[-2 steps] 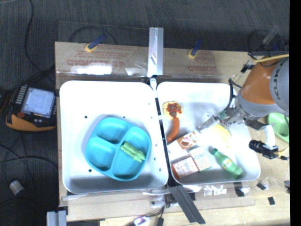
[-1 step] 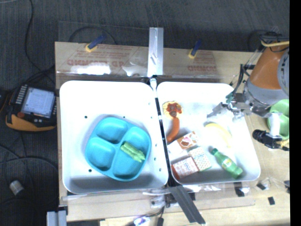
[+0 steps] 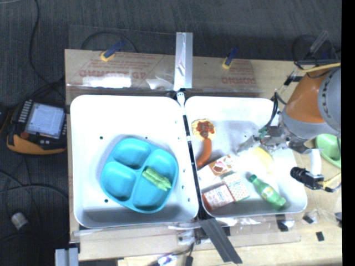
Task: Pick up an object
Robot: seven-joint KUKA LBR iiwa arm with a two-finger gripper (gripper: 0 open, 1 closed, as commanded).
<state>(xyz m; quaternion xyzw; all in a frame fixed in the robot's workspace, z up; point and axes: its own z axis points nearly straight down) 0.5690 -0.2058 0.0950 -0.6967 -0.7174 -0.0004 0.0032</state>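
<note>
Right bin (image 3: pixel 244 105), gripper (image 3: pixel 250 142) low inside it, finger state unclear, green bottle (image 3: pixel 267 192) near its front edge, orange carrot (image 3: pixel 204 153) by its left wall.

Blue plate (image 3: pixel 123 177), green bottle (image 3: pixel 267 192), orange carrot (image 3: pixel 205 153), white bins (image 3: pixel 89 148)

The arm (image 3: pixel 320 107) runs off the right edge; beside it, the gripper (image 3: pixel 260 140) is blurred.

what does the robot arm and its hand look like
The arm is bulky and rounded, grey with a broad orange band above the wrist. Thin black cables loop beside it. The hand at its tip is small, metallic grey with dark parts, tapering to a slim pale point.
</note>
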